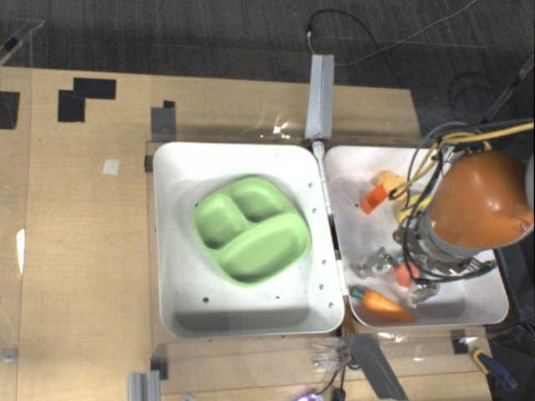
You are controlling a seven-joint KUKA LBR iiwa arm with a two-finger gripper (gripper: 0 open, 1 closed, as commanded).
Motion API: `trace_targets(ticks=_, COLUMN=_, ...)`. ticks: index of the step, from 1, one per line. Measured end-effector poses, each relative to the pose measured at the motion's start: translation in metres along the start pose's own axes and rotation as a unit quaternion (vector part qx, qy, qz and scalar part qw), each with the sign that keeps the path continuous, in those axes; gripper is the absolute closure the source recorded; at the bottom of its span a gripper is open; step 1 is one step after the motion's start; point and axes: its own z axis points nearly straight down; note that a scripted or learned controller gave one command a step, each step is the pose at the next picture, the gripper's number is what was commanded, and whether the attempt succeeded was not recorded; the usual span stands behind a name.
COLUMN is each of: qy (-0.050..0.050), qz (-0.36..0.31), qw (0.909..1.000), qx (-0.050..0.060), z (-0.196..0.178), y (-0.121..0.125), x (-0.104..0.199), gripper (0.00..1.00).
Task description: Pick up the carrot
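The carrot (386, 304), orange with a small green end, lies in the front left corner of the right bin (493, 307). My gripper (403, 274) hangs low over this bin, just behind the carrot and slightly to its right. The arm's orange band (483, 200) and a bundle of cables cover most of the gripper. Nothing of the carrot is lifted; it rests on the bin floor.
A small orange-red piece (375, 197) and a yellow item (389, 180) sit at the back of the right bin. The left bin (180, 307) holds a green divided plate (251, 229). A metal divider rail (328, 224) separates the bins.
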Motion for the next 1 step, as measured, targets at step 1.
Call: trace_targets(ticks=1, qy=-0.003, qz=0.002, qw=1.0, qx=0.003, z=-0.0114, y=-0.0029, x=-0.0034, gripper=1.0)
